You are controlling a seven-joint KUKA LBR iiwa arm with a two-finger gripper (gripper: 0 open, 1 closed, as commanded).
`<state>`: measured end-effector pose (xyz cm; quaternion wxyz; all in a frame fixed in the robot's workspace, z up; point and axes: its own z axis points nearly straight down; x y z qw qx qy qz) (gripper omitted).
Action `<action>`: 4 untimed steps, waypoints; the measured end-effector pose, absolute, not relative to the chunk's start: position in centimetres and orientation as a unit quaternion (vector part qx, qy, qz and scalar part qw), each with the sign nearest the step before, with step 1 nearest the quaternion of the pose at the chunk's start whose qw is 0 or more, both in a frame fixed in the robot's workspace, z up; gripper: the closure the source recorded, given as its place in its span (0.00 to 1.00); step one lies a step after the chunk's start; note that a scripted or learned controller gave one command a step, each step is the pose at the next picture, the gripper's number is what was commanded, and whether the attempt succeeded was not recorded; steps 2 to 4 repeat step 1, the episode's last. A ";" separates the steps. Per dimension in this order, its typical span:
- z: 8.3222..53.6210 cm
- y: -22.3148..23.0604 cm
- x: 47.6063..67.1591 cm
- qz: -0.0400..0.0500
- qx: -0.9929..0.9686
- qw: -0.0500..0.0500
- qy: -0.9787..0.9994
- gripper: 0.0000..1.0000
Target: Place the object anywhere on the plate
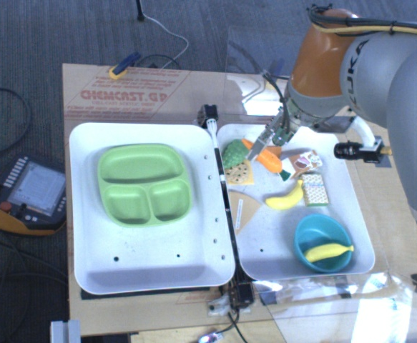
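A green divided plate (145, 182) lies in the left white bin (86, 263). The right bin (358, 259) holds several toy foods: an orange carrot (269, 161), a green broccoli (233, 153), a tan cracker (240, 175) and a yellow banana (285, 199). My gripper (275, 137) hangs low over the far part of the right bin, right above the carrot's upper end and just right of the broccoli. Its tip blends with the carrot, and I cannot tell whether it touches it.
A blue bowl (324, 243) with a second yellow banana (327, 251) sits at the near right of the right bin. Small patterned packets (313, 189) lie right of the carrot. The ridge between the bins (222, 191) runs beside the broccoli.
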<state>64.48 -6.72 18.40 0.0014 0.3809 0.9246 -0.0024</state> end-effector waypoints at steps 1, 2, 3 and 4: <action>18.4 -6.7 64.5 -0.002 0.381 0.002 0.925 0.00; 18.4 -6.7 64.5 -0.002 0.381 0.002 0.925 0.00; 18.4 -6.7 64.5 -0.002 0.381 0.002 0.925 0.00; 18.4 -6.7 64.5 -0.002 0.381 0.002 0.925 0.00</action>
